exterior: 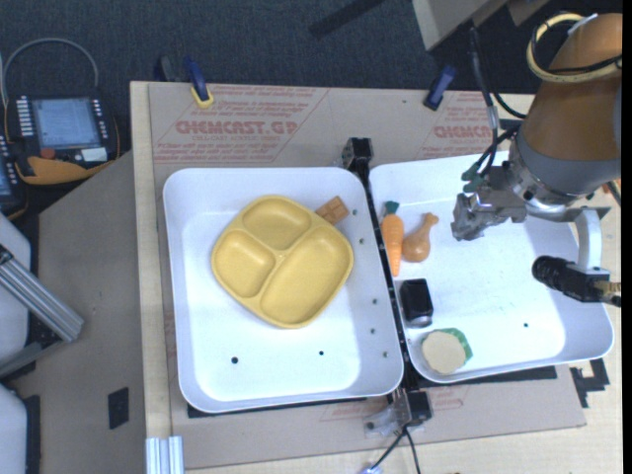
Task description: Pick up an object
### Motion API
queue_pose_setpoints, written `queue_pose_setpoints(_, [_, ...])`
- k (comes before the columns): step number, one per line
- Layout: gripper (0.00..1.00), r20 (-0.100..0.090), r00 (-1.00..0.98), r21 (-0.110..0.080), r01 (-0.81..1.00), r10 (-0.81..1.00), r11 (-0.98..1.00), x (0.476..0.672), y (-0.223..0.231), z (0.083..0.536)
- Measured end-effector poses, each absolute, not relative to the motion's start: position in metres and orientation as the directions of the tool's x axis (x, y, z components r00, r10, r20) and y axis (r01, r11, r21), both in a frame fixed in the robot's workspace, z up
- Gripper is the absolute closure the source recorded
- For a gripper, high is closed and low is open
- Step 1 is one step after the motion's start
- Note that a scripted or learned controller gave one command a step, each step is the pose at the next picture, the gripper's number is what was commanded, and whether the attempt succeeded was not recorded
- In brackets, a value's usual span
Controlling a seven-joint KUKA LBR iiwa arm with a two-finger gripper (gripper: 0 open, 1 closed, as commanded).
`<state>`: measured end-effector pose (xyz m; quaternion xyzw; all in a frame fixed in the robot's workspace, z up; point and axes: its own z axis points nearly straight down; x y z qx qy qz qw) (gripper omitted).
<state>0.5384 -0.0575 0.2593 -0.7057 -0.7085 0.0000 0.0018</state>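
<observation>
Two white bins side by side; the left bin (197,344) holds a yellow divided plate (282,261); over the right bin (553,349) hangs the gripper (472,215), its grip state unclear; just left of it lie a drumstick (421,238) and carrot (393,241), apart from it.
</observation>
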Motion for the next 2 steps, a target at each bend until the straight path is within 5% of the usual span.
queue_pose_setpoints(2, [1.00,0.002,-0.006,-0.005,1.000,1.000,0.006,0.523,0.048,0.236])
